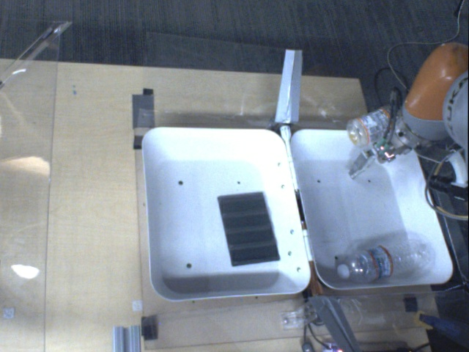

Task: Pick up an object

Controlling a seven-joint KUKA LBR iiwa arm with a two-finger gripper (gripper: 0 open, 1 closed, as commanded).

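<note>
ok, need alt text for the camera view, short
A grey arm with an orange band reaches in from the right, its gripper above the far end of the right white bin, away from a clear plastic bottle lying on its side at that bin's near edge. The left white bin holds a flat dark ribbed pad.

A pale wooden bench (88,196) is seen from above. Two shallow white bins are set on it side by side, the left bin (165,196) touching the right bin (352,211).
</note>
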